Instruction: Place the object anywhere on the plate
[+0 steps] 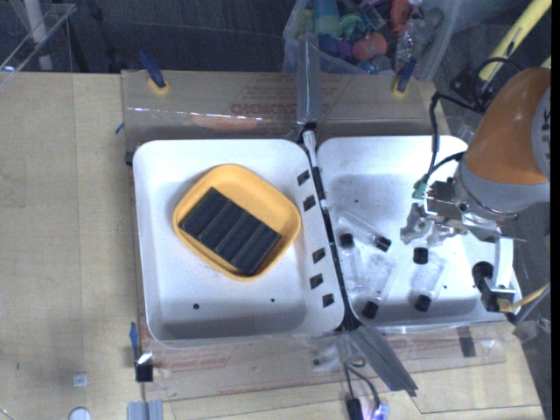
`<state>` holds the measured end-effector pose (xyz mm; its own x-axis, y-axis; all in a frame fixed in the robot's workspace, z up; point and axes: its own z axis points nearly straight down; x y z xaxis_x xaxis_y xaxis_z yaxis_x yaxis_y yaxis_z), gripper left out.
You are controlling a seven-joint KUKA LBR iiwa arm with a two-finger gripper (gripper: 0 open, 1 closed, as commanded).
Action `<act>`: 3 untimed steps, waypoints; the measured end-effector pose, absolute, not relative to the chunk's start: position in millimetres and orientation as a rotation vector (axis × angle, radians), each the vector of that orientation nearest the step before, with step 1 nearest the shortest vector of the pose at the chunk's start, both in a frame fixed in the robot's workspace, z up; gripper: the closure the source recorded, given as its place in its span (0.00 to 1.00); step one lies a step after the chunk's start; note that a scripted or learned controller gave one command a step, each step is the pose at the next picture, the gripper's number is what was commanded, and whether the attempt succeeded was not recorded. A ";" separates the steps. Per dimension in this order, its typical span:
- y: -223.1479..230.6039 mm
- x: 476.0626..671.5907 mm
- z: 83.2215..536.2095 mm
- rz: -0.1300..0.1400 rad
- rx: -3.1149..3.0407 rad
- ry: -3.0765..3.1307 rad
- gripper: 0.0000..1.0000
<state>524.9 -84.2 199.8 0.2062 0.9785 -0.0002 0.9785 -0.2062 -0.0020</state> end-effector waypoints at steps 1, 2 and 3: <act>-34.9 578.9 227.7 0.002 -2.404 -2.022 1.00; 25.8 627.9 212.7 0.000 -2.175 -2.269 1.00; 103.9 593.9 183.3 0.004 -1.892 -2.503 1.00</act>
<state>593.9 103.9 183.3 -0.2728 0.9621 0.0016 0.9620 0.2728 -0.0045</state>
